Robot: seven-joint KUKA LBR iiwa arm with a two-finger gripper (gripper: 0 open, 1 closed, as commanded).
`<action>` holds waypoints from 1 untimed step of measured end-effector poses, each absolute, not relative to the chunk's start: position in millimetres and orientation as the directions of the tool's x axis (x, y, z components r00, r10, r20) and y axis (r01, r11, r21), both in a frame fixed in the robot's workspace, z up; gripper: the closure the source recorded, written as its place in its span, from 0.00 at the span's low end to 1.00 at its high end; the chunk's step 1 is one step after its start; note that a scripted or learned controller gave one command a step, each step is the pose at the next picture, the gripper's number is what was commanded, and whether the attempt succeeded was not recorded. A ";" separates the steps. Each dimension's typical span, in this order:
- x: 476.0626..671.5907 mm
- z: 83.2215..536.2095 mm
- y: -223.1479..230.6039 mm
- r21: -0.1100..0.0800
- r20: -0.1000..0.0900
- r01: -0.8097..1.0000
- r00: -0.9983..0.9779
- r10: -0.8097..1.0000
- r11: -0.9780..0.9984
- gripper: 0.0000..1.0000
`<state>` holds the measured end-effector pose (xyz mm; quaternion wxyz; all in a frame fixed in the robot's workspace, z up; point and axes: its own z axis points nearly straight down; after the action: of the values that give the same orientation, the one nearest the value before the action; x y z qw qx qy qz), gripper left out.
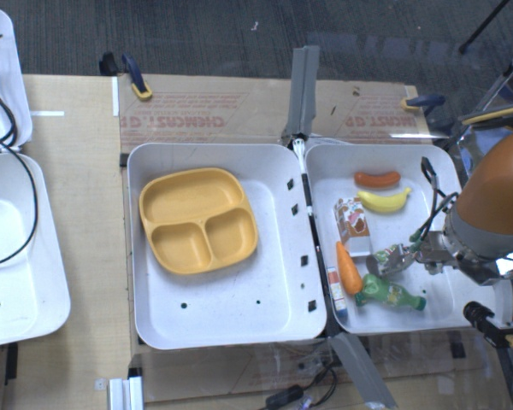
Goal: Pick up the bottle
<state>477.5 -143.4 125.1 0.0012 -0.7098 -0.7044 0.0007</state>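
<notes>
A green bottle [390,295] lies on its side near the front of the right bin [441,314], neck pointing right. My gripper [392,260] hangs low over the bin just behind the bottle, between the carrot and the arm's wrist. It is close to the bottle's upper side, and touch cannot be judged. The grey arm with its orange band [498,186] reaches in from the right.
The right bin also holds a sausage [377,178], a banana [385,200], a small carton [352,220], a carrot [349,268] and a thin tube [334,290] along its left wall. A yellow divided plate [197,219] lies in the left bin [154,314].
</notes>
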 end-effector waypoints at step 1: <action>477.1 130.3 -144.5 -0.009 0.001 1.000 0.011 1.000 -0.011 1.00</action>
<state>477.1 -144.5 130.3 0.0036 -0.7110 -0.7032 0.0026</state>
